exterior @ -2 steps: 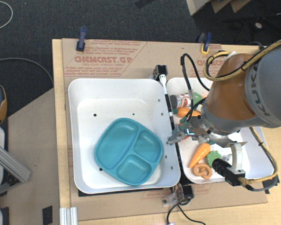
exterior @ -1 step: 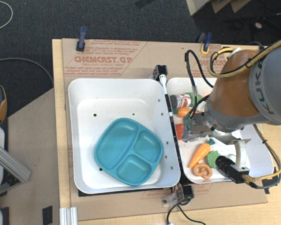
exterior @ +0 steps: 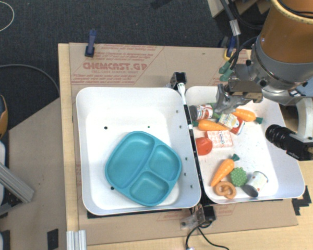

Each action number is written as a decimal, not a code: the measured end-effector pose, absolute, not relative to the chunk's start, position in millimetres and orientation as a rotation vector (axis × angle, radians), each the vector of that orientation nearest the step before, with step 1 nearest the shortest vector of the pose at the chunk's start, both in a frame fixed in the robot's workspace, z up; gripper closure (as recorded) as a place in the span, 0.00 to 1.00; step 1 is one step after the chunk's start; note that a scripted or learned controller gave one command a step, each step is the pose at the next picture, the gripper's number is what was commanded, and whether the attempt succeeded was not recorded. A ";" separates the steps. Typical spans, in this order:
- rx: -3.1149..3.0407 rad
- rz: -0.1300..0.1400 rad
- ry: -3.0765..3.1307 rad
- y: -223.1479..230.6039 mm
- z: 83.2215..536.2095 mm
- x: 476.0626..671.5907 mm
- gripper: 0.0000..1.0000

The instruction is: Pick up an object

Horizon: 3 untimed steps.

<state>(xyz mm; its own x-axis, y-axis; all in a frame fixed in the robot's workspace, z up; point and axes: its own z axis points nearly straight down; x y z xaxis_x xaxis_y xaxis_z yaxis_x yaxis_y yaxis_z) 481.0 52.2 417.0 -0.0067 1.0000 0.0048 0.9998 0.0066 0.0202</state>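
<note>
The fingers hang low over the far end of the right bin, among a cluster of items; whether they are spread or pressed together cannot be told, and no item is seen between them. Just beside them lie a small white bottle with a red and green label, a white and green carton, and 1 carrot pointing toward the arm. A second carrot lies just left of the carton, near the bin's left wall. Below these sit a white packet with red print and a red piece against the left wall. Nearer the camera lie a third carrot, tilted, a green broccoli piece, a brown pretzel-like ring, and a grey and white item.

The left bin holds a blue divided plate with 3 compartments, resting toward the near side. Both bins sit side by side on a cardboard-covered worktop. The grey arm with its orange section enters from the upper right.
</note>
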 end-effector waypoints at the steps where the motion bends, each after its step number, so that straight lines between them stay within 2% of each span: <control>1: 2.223 -0.007 2.223 56.3 351.3 527.6 1.00; 2: 2.210 0.009 2.232 122.4 395.5 477.5 1.00; 3: 2.223 0.012 2.209 49.5 475.9 480.5 1.00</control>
